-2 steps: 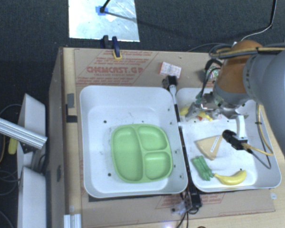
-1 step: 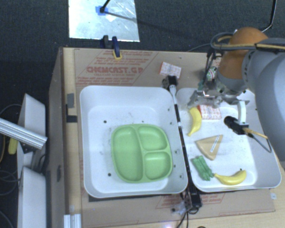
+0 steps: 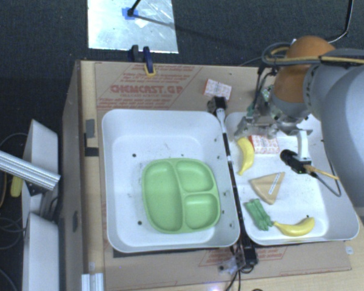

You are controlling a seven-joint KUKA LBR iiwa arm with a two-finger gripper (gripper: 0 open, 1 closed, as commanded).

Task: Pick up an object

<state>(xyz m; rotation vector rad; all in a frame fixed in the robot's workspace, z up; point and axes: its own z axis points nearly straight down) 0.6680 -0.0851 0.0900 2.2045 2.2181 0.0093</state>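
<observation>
My gripper [image 3: 252,125] hangs low over the far left part of the right bin [image 3: 340,208], just above the upper end of a yellow banana [image 3: 247,154]. A red and white packet [image 3: 267,145] lies right beside the gripper, partly under it. Nearer the front are a tan sandwich wedge [image 3: 268,186], a green pod-like toy [image 3: 258,214] and a second banana [image 3: 296,226]. Nothing is visibly held.
The left bin [image 3: 118,162] holds a green divided plate [image 3: 182,194]. A black ridge [image 3: 229,156] separates the two bins. The grey arm [image 3: 343,108] covers the right bin's far right corner. A small printed card [image 3: 218,89] lies on the cardboard behind the bins.
</observation>
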